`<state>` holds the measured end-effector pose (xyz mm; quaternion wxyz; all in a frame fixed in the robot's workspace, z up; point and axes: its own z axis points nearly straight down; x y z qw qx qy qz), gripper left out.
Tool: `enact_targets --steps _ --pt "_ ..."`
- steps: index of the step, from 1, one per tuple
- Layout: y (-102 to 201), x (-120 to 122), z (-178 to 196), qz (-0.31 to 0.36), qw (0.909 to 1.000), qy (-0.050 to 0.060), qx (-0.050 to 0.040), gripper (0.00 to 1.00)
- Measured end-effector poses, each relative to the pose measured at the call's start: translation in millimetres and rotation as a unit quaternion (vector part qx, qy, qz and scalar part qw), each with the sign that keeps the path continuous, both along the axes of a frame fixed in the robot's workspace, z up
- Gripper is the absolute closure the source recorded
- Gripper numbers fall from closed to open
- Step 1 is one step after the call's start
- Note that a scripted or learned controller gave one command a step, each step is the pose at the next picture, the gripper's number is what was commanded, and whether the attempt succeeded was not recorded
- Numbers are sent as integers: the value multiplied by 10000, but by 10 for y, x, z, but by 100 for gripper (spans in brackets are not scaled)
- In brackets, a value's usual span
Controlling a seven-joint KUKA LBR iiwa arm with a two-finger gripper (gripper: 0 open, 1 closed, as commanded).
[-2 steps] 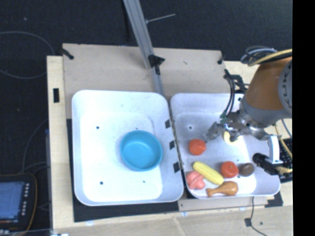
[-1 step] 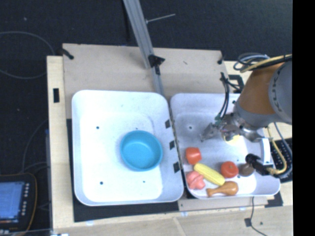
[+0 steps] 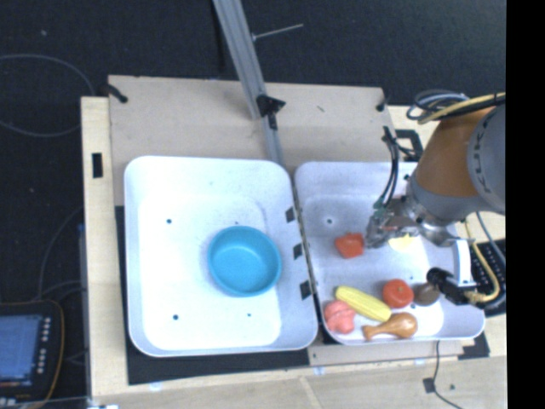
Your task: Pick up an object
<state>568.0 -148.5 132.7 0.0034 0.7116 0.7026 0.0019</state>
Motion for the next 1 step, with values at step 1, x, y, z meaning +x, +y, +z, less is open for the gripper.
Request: enact_targets --steps 1 --pt "19 68 662 99 9999 -6 16 100"
